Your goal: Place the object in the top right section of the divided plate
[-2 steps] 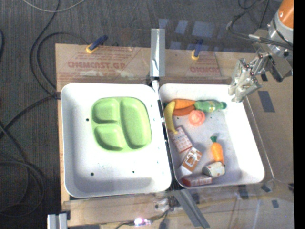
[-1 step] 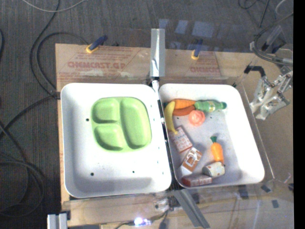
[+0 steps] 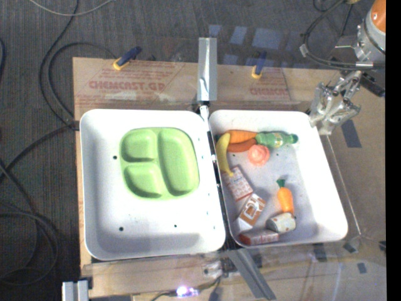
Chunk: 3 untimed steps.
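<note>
A green divided plate lies in the left bin with nothing in its sections. The right bin holds the loose objects: a yellow banana, a large carrot, a green bottle, a pink-red round fruit and a small carrot. My gripper hangs over the right bin's far right corner, outside its rim. Its fingers look spread, with nothing between them.
More items lie in the right bin: a pale carton, a brown-and-white box, a grey-and-tan lump and a red bar. A metal bracket stands behind the seam between the bins. Cables run at the top right.
</note>
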### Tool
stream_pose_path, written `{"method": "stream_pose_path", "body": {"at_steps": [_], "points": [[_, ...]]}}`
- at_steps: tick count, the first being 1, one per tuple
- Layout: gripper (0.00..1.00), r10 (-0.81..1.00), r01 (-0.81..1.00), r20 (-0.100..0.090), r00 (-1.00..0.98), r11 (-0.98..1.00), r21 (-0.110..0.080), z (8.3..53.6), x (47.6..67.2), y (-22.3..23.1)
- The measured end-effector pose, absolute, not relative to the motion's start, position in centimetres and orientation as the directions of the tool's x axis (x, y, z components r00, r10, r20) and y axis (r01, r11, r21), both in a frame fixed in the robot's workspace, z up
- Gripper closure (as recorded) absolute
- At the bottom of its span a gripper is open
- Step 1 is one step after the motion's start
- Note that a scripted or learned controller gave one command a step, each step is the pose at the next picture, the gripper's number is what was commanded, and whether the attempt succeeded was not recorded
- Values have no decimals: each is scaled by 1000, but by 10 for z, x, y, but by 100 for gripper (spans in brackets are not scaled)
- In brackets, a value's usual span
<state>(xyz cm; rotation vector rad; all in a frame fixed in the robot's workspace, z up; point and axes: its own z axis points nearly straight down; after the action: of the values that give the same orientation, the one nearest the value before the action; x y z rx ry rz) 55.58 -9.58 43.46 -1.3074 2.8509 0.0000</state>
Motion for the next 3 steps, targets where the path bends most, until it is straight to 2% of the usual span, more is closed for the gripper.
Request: {"method": "stream_pose_path", "body": {"at_steps": [1,2,3], "points": [[100,-915,-915,-3,-403,403,-2,434,508,-139],[100,-877,-877,-4,-481,481,-3,435,504,-130],[100,-956,-956,-5,-295,295,-3,435,485,9]]}}
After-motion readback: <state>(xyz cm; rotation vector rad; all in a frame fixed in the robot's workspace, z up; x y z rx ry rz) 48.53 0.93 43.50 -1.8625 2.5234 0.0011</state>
